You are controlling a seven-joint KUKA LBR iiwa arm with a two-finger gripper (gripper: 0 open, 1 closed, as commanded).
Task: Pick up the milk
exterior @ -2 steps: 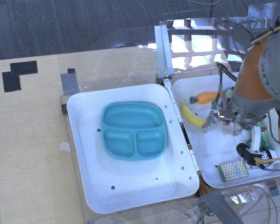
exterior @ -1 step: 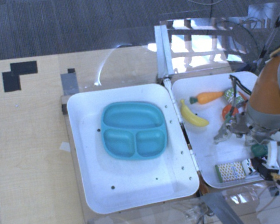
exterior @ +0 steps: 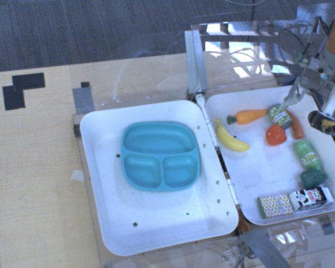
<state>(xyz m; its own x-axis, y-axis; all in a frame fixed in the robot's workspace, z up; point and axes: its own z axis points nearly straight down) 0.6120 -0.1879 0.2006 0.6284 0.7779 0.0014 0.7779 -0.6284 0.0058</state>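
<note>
The milk is a small black-and-white carton lying on its side at the front edge of the right bin. A greenish patterned box lies against its left end. My gripper hangs over the far right corner of that bin, well behind the milk and apart from it. It hovers near a green-labelled can. Nothing from the bin shows in its grasp.
The right bin also holds a banana, a carrot, a red fruit, a light green piece and a dark green piece just behind the milk. A blue divided plate sits in the left bin.
</note>
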